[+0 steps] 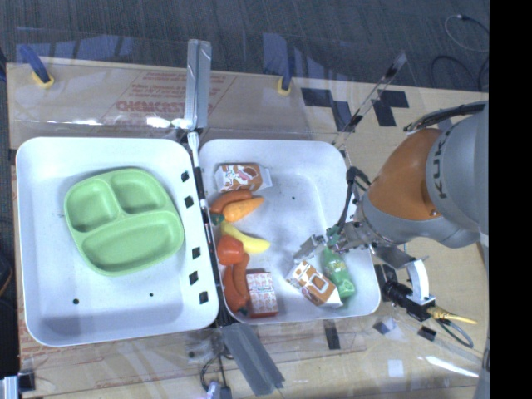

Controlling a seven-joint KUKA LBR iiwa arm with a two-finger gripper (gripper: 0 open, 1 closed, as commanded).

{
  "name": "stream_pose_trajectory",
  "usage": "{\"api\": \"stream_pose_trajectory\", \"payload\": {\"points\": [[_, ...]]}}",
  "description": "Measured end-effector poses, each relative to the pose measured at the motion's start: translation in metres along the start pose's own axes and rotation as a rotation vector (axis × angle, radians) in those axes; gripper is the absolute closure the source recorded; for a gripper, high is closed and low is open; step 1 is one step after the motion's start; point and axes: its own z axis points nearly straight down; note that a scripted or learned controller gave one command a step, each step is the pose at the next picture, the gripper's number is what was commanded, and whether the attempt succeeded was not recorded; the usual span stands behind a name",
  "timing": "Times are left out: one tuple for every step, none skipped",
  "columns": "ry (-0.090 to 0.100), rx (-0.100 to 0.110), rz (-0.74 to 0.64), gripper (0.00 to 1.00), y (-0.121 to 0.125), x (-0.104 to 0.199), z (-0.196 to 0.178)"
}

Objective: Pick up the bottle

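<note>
One gripper (332, 241) hangs low over the near right corner of the right bin (312, 166), its metal parts bunched right above the green bottle (337, 273); from this slanted view it is impossible to tell how wide it stands or whether it has any hold on the bottle. The bottle lies on the bin floor directly beneath and slightly nearer the camera than the gripper, touching a white and brown snack packet (312, 282) on its left. Behind the gripper the grey arm (453, 181) with its orange band (407, 177) reaches off to the right. Farther left of the gripper a yellow banana (249, 241) lies mid-bin, with an orange carrot (242, 209) beyond it and a second snack packet (239, 175) at the far end. A red item (231, 256) and a small red and white carton (261, 293) sit along the divider. Well to the left, the other bin (50, 306) holds a green divided plate (125, 219).
</note>
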Motion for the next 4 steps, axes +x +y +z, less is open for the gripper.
{"api": "stream_pose_trajectory", "payload": {"points": [[0.002, -0.003, -0.006, 1.0, 0.003, 0.002, -0.011], [-0.002, -0.001, -0.012, 1.0, -0.018, 0.003, -0.112], [-0.002, -0.001, -0.012, 0.0, -0.018, 0.003, -0.112], [0.001, 0.002, 0.004, 0.0, -0.018, 0.004, -0.013]]}}
